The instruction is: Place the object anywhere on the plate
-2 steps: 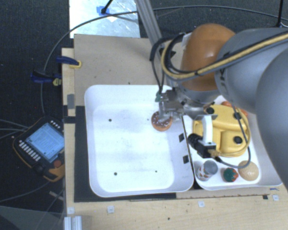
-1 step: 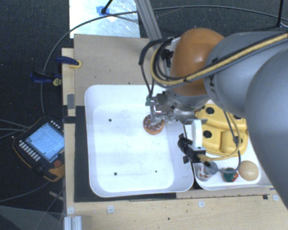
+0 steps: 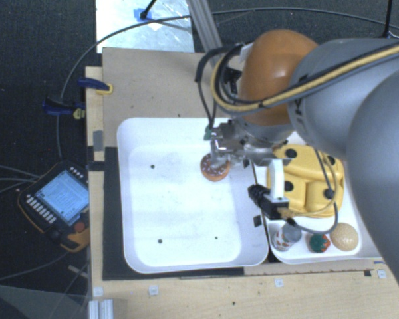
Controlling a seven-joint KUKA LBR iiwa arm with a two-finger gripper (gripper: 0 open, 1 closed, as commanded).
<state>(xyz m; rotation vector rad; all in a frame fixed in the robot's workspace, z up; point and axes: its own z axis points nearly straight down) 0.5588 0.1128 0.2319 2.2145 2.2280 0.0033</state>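
the gripper hangs over the left bin, and a small round brown object sits at its fingertips; whether the fingers clamp it or stand apart, i cannot tell. past the fingers, the right bin holds a yellow block. no writing is legible.

The arm is grey with a glossy orange band and yellow-and-black cables along it. Both bins are white: the left bin has a few small dark dots and holds a round brown-and-tan object, while the right bin holds a yellow block with black spots, a beige ball and a small green-and-red piece. The bench is pale tan against dark surroundings.
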